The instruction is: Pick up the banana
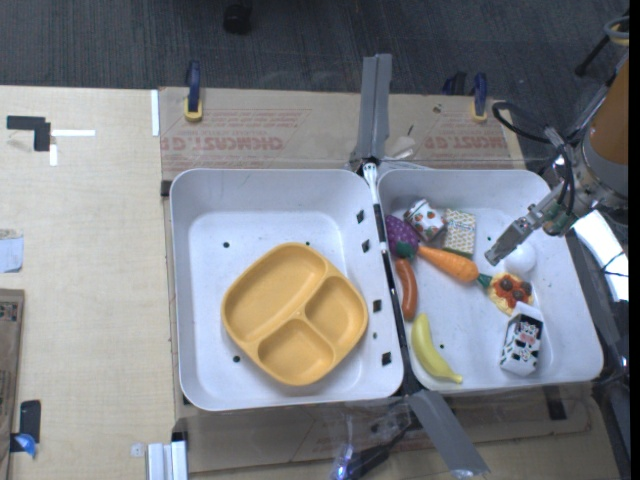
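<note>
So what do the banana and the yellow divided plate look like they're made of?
The banana looks like moulded plastic toy food: even yellow, smooth, with a faint sheen, though soft rubber is possible. The divided plate in the left bin looks like hard matte plastic: one uniform orange-yellow, rounded moulded compartment ridges.
</note>
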`<state>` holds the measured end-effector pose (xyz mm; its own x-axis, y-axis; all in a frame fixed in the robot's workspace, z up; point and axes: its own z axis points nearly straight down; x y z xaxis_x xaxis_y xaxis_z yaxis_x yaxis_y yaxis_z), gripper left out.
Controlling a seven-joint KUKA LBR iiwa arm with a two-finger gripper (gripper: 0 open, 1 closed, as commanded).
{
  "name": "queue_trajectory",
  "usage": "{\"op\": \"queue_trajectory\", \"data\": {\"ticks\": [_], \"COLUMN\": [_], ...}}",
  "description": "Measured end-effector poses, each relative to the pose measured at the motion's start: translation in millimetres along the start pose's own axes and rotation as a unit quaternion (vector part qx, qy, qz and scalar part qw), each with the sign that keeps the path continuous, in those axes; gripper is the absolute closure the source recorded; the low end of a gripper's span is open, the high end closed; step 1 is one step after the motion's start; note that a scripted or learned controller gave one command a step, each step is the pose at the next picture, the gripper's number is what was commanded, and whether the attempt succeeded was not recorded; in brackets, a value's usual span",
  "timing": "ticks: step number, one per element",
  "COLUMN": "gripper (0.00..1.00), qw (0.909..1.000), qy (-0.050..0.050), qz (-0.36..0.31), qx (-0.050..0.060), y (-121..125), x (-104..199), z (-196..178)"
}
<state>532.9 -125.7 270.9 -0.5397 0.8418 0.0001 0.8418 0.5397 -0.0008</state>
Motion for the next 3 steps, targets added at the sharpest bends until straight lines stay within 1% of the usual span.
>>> {"op": "queue_trajectory", "data": {"ticks": [1,2,3], "gripper": [0.00,0.00,0.00], "qw": [0.9936,0.9842,0.9640], "qy": [0.000,-0.001,0.000], "qz": [-0.113,-0.177,-0.266], "qx": [0.000,-0.001,0.000], "y": [5.9,28.9,35.7], "x": [46.9,47.6,123.5], "z": [32.1,16.3,80.2]}}
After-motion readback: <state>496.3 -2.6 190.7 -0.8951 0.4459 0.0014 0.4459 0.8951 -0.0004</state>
